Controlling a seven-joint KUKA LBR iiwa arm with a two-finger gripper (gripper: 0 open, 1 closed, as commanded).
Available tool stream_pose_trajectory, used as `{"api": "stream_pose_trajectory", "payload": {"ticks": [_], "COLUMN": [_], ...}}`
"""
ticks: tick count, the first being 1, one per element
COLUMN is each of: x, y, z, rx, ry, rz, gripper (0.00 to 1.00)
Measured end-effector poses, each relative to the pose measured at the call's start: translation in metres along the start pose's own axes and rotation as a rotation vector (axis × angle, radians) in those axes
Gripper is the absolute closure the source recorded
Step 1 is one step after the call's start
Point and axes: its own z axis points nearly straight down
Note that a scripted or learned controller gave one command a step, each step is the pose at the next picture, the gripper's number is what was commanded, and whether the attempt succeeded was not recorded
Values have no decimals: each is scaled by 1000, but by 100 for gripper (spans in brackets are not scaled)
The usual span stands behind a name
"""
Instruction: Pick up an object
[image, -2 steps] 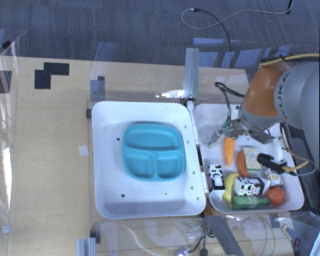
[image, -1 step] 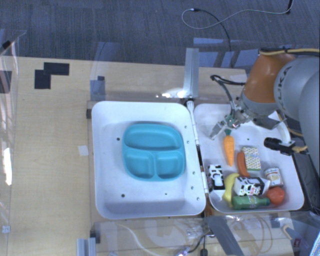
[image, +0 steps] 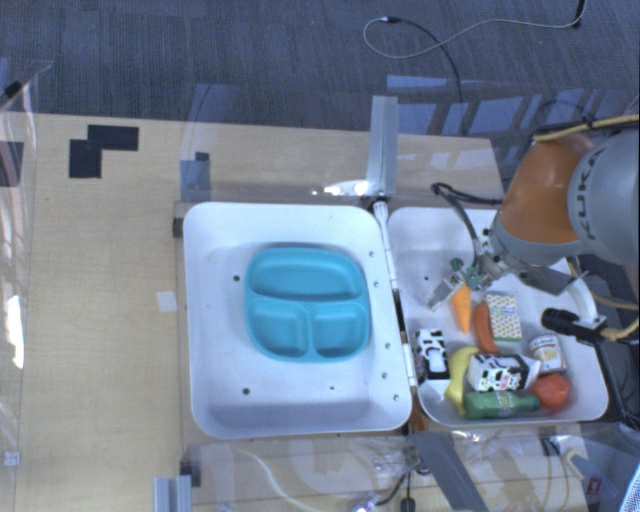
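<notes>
Hovering over the right bin (image: 425, 232), splayed tool (image: 458, 283) just above the carrot (image: 461, 308), gripping nothing.

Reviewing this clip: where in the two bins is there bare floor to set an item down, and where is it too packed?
Left bin: bare floor rings the blue divided tray, widest along the left wall and the front. Right bin: the back left corner shows bare. Its front is packed: carrot, banana, green bottle, tomato, with the gripper just above.

floor (image: 200, 50): dark carpet | bench (image: 90, 330): pale wood | cable (image: 430, 45): black, looped
</notes>
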Motion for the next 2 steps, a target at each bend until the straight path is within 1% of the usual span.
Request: {"api": "stream_pose_trajectory", "payload": {"ticks": [1, 2], "x": [1, -17], "y": [4, 14], "z": [-10, 1], "rx": [-5, 1], "ry": [1, 1], "rz": [-3, -72], "gripper": [100, 100]}}
